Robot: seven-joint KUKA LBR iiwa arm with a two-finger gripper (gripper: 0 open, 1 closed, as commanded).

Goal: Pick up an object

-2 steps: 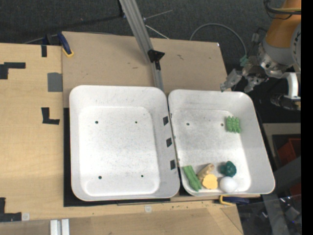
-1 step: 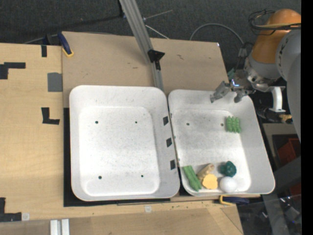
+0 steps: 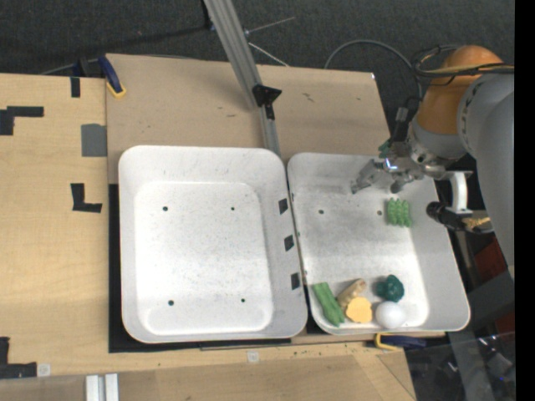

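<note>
**A:** What's hard to read from your side?

**B:** The gripper [image 3: 378, 176]. I see it over the right bin [image 3: 351, 224], near the far edge, fingers splayed and open with nothing between them. The arm [image 3: 468, 107] is cut off at the frame's right, so I can't see past the wrist.

**A:** Task objects?

**B:** A ridged green block [image 3: 399, 214] lies just beside the gripper, toward the bin's right wall, apart from it. The rest are bunched at the near edge: a green stick [image 3: 328, 304], a tan lump [image 3: 351, 290], a yellow disc [image 3: 359, 311], a white ball [image 3: 389, 314] and a dark green knobbly piece [image 3: 389, 288]. I can't tell which of those touch.

**A:** Obstructions?

**B:** A grey metal post [image 3: 238, 48] slants across the far side of the bench [image 3: 50, 140], ending where the bins meet. The left bin [image 3: 201, 241] is smooth white plastic, speckled.
</note>
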